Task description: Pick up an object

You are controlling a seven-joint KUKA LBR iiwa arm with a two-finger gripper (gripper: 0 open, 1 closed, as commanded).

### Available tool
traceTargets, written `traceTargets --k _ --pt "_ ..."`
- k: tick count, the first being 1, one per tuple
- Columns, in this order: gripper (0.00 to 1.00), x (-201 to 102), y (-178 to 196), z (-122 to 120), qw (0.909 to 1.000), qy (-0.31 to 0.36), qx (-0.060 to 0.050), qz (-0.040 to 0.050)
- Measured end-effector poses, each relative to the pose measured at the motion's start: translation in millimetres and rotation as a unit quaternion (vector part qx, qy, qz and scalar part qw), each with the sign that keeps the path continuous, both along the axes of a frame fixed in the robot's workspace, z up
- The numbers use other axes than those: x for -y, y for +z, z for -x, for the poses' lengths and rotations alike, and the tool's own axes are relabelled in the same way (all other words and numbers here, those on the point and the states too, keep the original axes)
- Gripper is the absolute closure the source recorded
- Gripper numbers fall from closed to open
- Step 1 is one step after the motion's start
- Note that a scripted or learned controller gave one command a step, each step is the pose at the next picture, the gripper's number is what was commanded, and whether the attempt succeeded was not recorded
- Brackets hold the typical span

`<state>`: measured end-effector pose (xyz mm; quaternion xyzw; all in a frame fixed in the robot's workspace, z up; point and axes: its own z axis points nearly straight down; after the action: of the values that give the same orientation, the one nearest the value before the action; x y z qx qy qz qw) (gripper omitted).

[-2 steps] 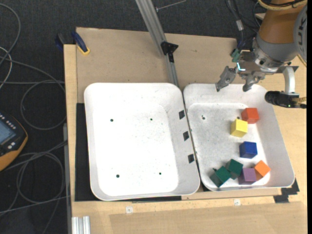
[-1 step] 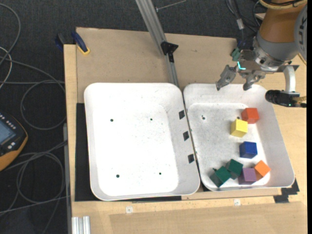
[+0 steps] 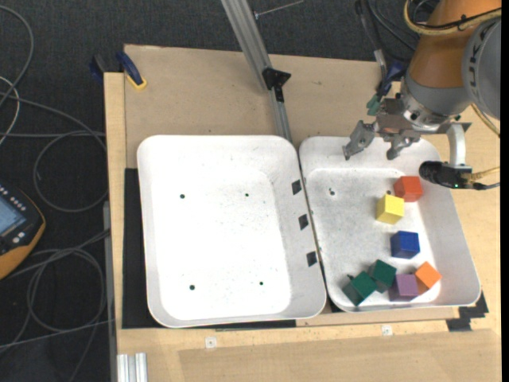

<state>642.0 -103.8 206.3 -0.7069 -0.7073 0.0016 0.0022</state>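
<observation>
Task status: pick not yet made.
The gripper (image 3: pixel 372 146) hung spread and empty at the right bin's (image 3: pixel 342 228) twelve o'clock rim; blocks lay untouched.

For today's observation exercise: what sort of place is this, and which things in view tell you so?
Probably a robotics lab or test bench. A robot arm reaches over two white bins, small coloured blocks lie in the right one, and loose cables trail across the dark floor.

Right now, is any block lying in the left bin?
No: every block, such as the yellow block and blue block, lies in the right bin, none in the left bin.
</observation>
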Motion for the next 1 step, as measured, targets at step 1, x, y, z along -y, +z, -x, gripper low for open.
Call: traceTargets --k 1 --pt "0.00 -5.9 -45.4 -4.1 1.0000 0.000 0.000 -0.0001"
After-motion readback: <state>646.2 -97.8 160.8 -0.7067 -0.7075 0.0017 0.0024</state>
